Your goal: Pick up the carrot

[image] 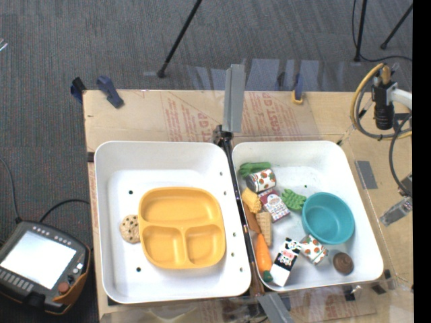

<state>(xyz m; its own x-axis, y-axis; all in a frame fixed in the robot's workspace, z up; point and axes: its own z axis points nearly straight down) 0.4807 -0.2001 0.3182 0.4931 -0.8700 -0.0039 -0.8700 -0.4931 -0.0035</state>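
Where the right bin (350, 180) meets its left wall, the carrot (263, 254) is crowded by a waffle (264, 226) and milk carton (285, 262); its green tip is partly hidden.

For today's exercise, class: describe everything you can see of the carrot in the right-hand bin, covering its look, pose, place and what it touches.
The carrot is a small orange toy, plastic-looking, with a green leafy end nearest the bin's front. It lies flat, lengthwise along the left wall of the right bin, tapering away from the camera. A waffle-patterned tan piece lies against its upper end, and the milk carton sits right beside its green end, apparently touching. Nothing grips it.
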